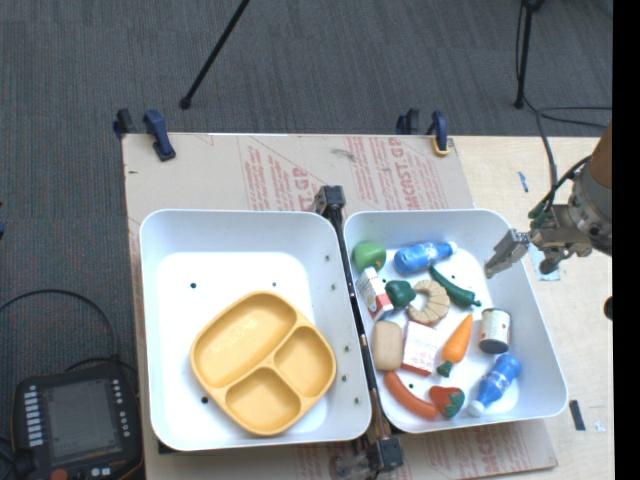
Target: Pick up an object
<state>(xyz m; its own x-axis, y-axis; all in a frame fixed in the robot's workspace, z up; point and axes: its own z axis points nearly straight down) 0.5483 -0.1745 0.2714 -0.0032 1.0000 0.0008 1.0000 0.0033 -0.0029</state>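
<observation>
Your arm reached in from the right, its gripper (528,251) hovering above the right bin's (548,368) right rim. Its fingers (505,255) were spread apart and held nothing. Below it in that bin lay toy food: a blue bottle (422,257), green pepper (453,287), carrot (456,340) and small can (493,330). A yellow divided plate (264,362) sat in the left bin (160,268).

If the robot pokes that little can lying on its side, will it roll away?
Probably a little. The can lies on its round side, so a nudge would likely roll it. The carrot beside it and the bin wall should stop it soon. It looks stiff, not squishy.
</observation>
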